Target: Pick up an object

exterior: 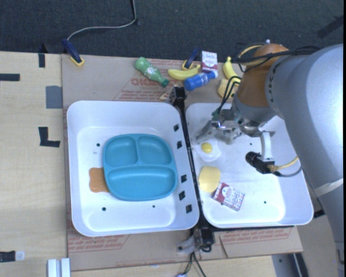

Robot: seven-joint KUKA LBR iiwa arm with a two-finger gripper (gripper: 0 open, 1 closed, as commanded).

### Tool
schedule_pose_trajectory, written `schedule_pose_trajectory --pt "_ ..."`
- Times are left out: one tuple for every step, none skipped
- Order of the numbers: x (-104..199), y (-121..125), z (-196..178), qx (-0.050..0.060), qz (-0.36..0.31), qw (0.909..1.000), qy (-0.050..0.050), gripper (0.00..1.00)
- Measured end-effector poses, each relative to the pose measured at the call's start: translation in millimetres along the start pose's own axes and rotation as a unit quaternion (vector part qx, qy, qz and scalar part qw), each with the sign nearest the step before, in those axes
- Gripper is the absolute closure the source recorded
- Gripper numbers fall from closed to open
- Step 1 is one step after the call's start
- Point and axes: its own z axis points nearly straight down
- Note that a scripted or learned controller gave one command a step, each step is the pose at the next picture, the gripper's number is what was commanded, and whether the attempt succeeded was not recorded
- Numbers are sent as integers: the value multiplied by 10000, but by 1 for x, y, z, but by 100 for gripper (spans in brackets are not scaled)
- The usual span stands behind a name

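hand [210, 133] is down in the right bin [288, 206], just above the fried egg toy [207, 149]; can't tell its state. yellow round piece [209, 178] and red-white carton [228, 196] lie nearer the front of that bin. left bin [81, 154] holds a blue divided plate [140, 167] over an orange slab [97, 180]. behind the bins on the surface: green bottle [150, 71], banana [183, 73]

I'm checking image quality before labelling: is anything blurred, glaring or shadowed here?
Camera view: the arm looms soft and out of focus at right; the bins are bright white with little detail; the blue plate stays sharp; the arm shades the right bin.
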Motion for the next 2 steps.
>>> schedule_pose_trajectory --pt "0 1 -11 -7 1 10000 -3 100" --pt "0 1 -10 -5 1 10000 -5 0"
